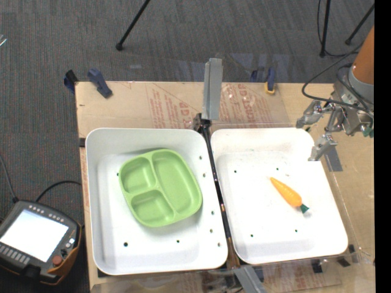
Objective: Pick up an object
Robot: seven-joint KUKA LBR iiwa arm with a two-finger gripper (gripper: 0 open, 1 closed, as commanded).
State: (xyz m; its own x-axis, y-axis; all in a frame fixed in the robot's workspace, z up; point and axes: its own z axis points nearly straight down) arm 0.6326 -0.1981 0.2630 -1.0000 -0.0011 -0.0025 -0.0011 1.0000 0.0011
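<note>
One toy carrot (287,194) lay loose on the floor of the right bin (244,237), a little toward the arm's side of that bin's middle, its orange body slanting and its small green stalk end pointing toward the bin's near right corner. Nothing touched it, so it looked an easy target, lying flat with bare floor all round for fingers to come down on either side. Above that bin's far right corner hung the gripper (324,144), well apart from the carrot and holding nothing; it seemed to be waiting high before any descent. Whether its pincer stood open or closed could not be told, since the wrist hardware and cables crowded together there. Beyond the bin's left wall, the left bin (98,243) held a green divided plate (160,188), lying flat.
</note>
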